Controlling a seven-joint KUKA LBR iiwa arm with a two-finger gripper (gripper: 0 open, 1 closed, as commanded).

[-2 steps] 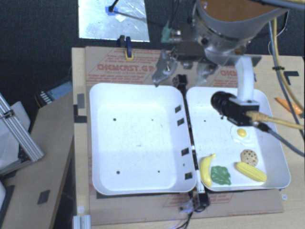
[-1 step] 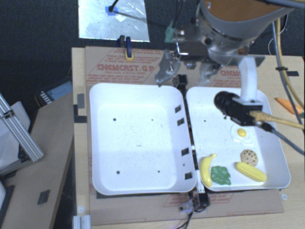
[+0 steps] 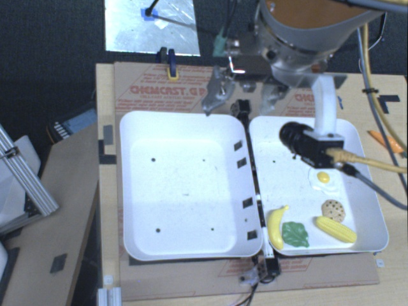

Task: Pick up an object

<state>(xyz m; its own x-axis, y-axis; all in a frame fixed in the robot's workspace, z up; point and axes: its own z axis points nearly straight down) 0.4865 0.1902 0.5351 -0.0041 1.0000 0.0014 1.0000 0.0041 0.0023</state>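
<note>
My gripper (image 3: 242,97) hangs high over the back edge of the bins, above the divider between them. Its two grey fingers (image 3: 215,94) stand apart, open, with nothing held between them. The right bin (image 3: 376,225) holds the toy food: a fried egg (image 3: 324,178), a round cookie (image 3: 333,209), a yellow corn cob (image 3: 336,229), a banana (image 3: 275,227) and a green leafy piece (image 3: 295,234). All of them lie in the bin's front half, well in front of the gripper.
The left bin (image 3: 137,129) sits beside the right one, joined by black clips (image 3: 245,203) along the divider. A black device on a white post (image 3: 309,142) stands over the right bin's back part, with a yellow cable (image 3: 376,164) running right.
</note>
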